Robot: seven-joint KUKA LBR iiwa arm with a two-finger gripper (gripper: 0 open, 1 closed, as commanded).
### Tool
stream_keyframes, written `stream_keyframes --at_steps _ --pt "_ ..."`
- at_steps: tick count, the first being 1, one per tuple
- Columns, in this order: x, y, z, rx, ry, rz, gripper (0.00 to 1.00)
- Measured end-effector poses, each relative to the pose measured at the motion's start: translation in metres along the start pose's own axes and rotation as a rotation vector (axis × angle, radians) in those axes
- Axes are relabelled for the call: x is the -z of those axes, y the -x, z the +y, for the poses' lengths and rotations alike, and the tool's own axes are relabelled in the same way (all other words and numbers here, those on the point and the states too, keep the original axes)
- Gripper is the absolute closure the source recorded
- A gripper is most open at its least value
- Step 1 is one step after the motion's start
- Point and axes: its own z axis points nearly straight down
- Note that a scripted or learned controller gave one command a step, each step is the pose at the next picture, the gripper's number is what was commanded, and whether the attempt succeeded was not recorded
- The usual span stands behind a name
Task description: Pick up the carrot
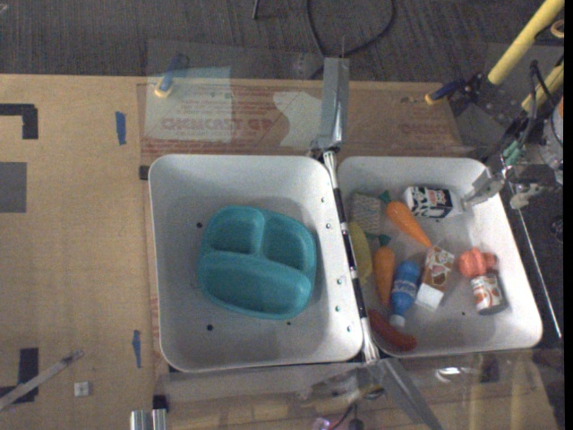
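Two orange carrots with green tops lie in the right bin [519, 330]. One carrot [408, 225] lies at a slant near the bin's middle, just below a small milk carton [428, 200]. The other carrot [384, 273] lies lengthwise closer to the bin's left wall, beside a blue bottle [405, 289]. My gripper [486, 188] hangs over the far right corner of this bin, to the right of the milk carton and apart from both carrots. Nothing shows in its grasp.
The right bin also holds a yellow corn-like piece [360, 249], a brown square [365, 209], a red sausage [394, 331], a small box [437, 267], a pink-orange toy [475, 262] and a can [486, 294]. A teal divided plate [258, 260] lies in the left bin [170, 330].
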Motion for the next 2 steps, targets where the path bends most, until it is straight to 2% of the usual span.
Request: stream_keyframes --at_steps 1,2 --pt "-0.127 -0.050 0.045 0.005 -0.001 0.000 0.00" --pt "-0.154 -0.104 0.013 0.208 0.008 -0.003 0.00"
